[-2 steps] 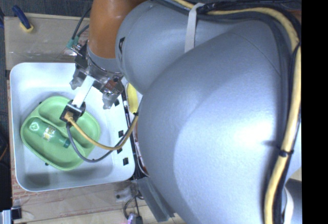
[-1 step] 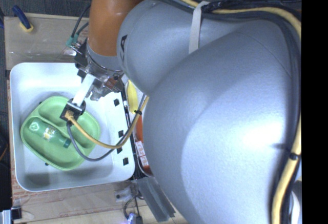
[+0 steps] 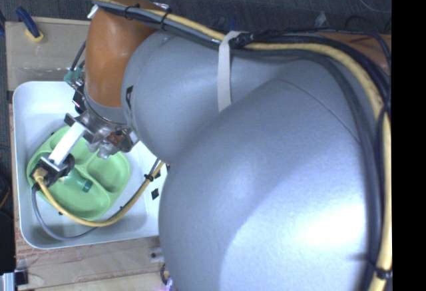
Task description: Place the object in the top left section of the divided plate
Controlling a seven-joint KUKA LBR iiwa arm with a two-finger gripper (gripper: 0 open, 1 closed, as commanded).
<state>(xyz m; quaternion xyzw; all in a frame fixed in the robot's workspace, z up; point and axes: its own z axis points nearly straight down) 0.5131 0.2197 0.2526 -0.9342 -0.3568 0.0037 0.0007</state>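
While the gripper (image 3: 103,145) hangs low at the left of the view, just above the upper edge of a green divided plate (image 3: 114,175), the wrist above it tilts down and to the left. Whether the gripper is open or closed cannot be told, and nothing shows in its grasp. Further up sits the orange band (image 3: 110,63), and from there the thick grey arm (image 3: 266,170) swells out to the right, covering most of the bench (image 3: 46,40). On the bench's far left corner lies a small blue clip (image 3: 26,22). Below it, the white bin (image 3: 33,100) holds the plate. A small teal piece (image 3: 84,184) lies on the plate's lower middle, near a ridge, well below the gripper.
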